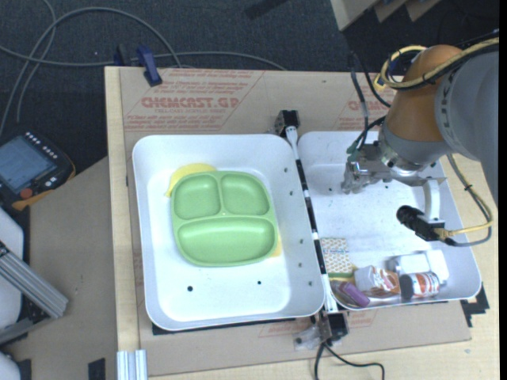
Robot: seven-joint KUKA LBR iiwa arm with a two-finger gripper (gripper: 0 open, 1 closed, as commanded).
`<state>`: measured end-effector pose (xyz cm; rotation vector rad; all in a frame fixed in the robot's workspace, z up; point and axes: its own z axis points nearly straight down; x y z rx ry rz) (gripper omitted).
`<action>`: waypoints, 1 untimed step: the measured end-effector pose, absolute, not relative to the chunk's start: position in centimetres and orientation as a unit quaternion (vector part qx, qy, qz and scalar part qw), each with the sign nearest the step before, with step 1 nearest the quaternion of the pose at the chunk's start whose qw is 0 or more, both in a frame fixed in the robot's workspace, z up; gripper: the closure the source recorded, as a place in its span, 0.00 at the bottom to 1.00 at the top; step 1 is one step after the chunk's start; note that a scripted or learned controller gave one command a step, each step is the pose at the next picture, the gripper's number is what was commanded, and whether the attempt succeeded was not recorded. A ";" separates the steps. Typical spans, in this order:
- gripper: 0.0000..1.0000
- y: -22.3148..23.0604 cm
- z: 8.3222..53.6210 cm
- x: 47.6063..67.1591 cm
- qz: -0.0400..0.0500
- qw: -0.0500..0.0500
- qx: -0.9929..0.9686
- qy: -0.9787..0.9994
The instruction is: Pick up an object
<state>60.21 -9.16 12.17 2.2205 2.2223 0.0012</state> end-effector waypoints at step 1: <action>1.00 -9.3 8.4 66.6 0.000 0.000 0.707 0.708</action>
